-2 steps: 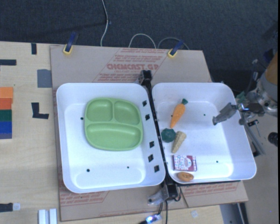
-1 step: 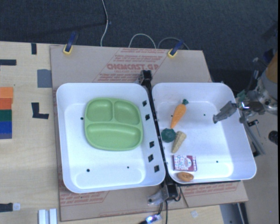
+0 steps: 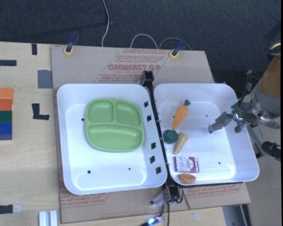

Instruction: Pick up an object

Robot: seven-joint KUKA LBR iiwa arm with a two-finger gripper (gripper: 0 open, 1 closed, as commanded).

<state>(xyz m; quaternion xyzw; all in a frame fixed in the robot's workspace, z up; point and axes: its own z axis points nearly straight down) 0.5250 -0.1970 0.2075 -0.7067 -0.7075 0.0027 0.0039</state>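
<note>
The end effector [image 3: 225, 122] hangs over the right side of the right bin [image 3: 226, 91]. I cannot tell how it is set, and nothing shows in its grip. The carrot [image 3: 179, 115] lies left of it in that bin. Below the carrot sit a green ball [image 3: 170, 136], a corn cob [image 3: 180, 142], a small card [image 3: 186, 164] and a bread roll [image 3: 187, 177].

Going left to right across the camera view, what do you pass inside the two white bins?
Green plastic divided plate → dark green round toy → orange toy carrot → small red-and-white packet → the arm's hand.
</note>
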